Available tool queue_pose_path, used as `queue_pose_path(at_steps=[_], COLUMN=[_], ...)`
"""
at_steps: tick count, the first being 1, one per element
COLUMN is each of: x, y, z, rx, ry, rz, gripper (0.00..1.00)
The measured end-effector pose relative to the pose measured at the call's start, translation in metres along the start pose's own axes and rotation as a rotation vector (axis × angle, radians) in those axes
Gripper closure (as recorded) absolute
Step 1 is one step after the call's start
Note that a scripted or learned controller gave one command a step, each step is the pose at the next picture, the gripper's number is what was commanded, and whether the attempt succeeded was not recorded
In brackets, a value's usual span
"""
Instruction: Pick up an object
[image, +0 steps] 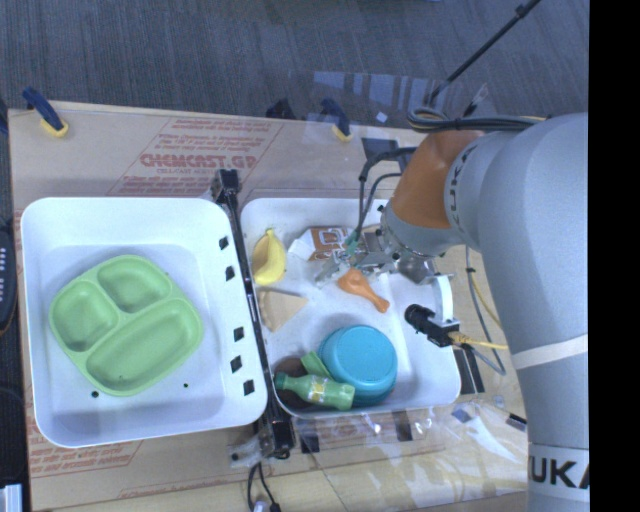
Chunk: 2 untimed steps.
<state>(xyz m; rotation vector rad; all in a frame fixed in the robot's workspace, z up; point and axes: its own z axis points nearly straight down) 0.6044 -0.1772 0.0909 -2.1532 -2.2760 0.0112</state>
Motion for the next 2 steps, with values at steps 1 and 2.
queue_pose_path(at_steps=[1,2], x=[0.000,-0.005], y=[0.001,0.027], z=[-0.011,-0.132], rx=[0.004,-0.009], ry=[-0.001,-0.006], rz=[-0.010,0.150], gripper=[1.00,1.00])
